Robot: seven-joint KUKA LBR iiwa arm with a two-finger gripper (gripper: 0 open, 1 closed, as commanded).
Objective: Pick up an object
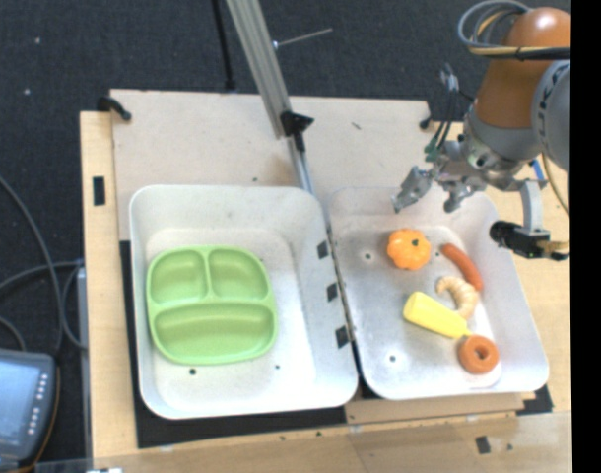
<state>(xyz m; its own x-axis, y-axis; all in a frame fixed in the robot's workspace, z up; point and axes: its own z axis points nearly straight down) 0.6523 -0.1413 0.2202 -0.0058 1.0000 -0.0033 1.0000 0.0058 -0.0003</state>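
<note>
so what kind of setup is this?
Probably a lab pick-test bench: two white bins on a board, toy food such as a pumpkin, and a camera mast over carpet.

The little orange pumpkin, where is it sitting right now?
The pumpkin lies in the right bin, toward its far end, just left of the sausage and beyond the yellow piece. The gripper is above it.
</note>
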